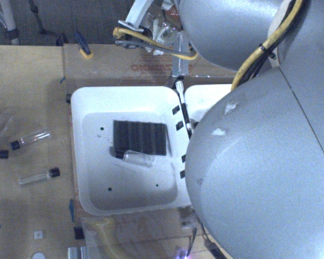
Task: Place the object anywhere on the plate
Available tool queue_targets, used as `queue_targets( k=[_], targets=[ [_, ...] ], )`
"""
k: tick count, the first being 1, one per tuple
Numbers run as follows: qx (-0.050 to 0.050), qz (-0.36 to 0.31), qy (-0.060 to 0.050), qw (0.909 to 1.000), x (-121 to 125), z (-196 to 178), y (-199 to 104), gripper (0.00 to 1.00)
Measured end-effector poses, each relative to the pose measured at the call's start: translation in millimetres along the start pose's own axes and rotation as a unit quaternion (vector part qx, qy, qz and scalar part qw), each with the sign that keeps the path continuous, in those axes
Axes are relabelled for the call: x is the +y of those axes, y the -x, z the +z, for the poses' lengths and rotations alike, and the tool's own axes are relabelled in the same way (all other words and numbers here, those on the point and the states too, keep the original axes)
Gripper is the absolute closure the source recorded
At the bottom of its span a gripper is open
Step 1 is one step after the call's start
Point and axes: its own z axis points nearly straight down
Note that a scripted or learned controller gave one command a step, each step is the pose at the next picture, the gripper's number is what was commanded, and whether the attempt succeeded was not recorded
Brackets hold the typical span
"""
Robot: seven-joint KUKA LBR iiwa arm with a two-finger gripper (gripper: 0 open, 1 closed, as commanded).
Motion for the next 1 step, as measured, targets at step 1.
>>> queue_targets(
  k=[1],
  targets=[
    [0.002, 0.126, 0.000, 0.9920, 3.0, 1.2, -2.8, 1.00]
  ],
)
